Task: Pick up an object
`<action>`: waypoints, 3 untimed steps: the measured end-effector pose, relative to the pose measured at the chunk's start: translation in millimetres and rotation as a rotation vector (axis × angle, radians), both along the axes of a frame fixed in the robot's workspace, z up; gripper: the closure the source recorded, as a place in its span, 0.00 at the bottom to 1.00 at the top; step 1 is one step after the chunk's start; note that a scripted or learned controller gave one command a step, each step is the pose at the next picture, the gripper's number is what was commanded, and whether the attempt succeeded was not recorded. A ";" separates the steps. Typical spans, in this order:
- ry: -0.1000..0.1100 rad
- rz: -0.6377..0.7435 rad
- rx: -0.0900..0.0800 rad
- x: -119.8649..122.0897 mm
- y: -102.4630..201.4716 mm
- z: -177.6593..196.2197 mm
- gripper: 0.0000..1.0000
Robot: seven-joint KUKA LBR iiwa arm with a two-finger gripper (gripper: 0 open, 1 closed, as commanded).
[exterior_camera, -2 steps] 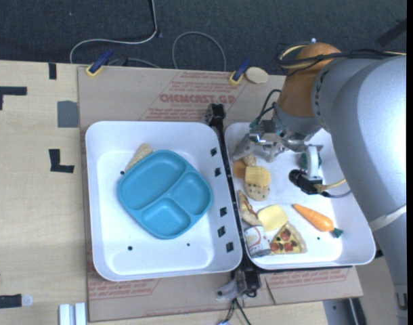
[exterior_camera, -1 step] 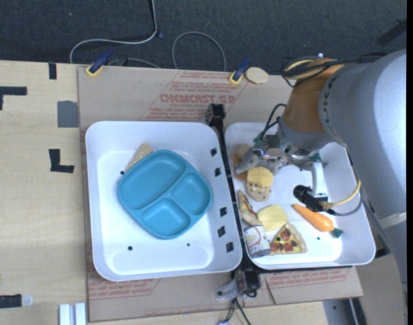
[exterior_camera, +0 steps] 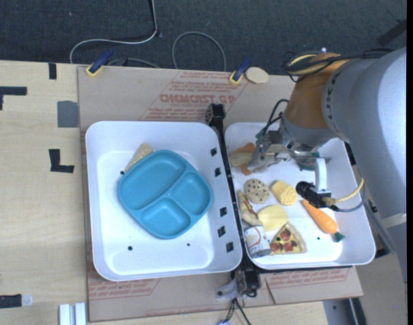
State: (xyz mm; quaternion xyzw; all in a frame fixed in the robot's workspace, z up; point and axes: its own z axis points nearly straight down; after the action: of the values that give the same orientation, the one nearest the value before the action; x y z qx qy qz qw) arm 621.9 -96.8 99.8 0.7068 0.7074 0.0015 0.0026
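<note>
The gripper (exterior_camera: 261,156) hangs low in the upper left part of the right bin (exterior_camera: 352,252), just right of the divider between the two bins; whether it is wide, narrow or holding anything cannot be told, since the metal parts blur together there; a tan, bread-like piece (exterior_camera: 240,154) lies touching or just beside it on its left. Just below sits a round chocolate-chip cookie (exterior_camera: 256,190); to the cookie's right lies a yellow ridged piece (exterior_camera: 284,193); below that a pale yellow block, like cheese (exterior_camera: 273,217); at the bin's lower middle a pizza slice (exterior_camera: 286,240) with red toppings; to the right a carrot (exterior_camera: 323,220) lies at a slant, its green tip toward the lower right. Along the bin's left wall some tan pieces (exterior_camera: 248,210) lie stacked; they are too small to name. The grey arm (exterior_camera: 376,114) with its orange band (exterior_camera: 313,97) comes in from the upper right of the frame. The left bin (exterior_camera: 101,147) holds a blue divided plate (exterior_camera: 166,193) with three compartments, lying tilted over a tan piece (exterior_camera: 139,155) at its upper left edge. Both bins rest on a cardboard sheet (exterior_camera: 159,97) on the desk (exterior_camera: 30,215).
</note>
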 end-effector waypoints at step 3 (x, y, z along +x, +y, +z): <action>0.002 0.001 0.000 33.0 -9.8 -13.8 0.00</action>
State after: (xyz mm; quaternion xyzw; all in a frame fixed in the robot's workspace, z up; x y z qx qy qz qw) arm 654.8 -106.6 86.0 0.7066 0.7076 0.0006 0.0020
